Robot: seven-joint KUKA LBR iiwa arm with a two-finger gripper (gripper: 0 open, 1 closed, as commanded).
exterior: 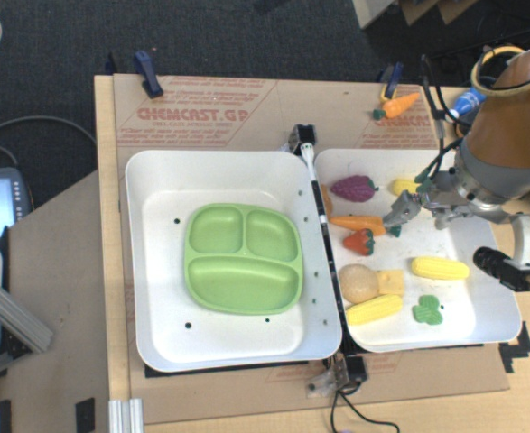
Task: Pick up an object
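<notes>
The toy carrot [357,222] lies in the right bin [495,327], just beside the pincer [398,221], whose state I cannot tell; likely light, hard, slippery plastic; best grasped across its narrow middle.

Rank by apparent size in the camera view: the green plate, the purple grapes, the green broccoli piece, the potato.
Largest to smallest:
1. green plate
2. potato and purple grapes, which look about alike, so unranked
3. green broccoli piece
</notes>
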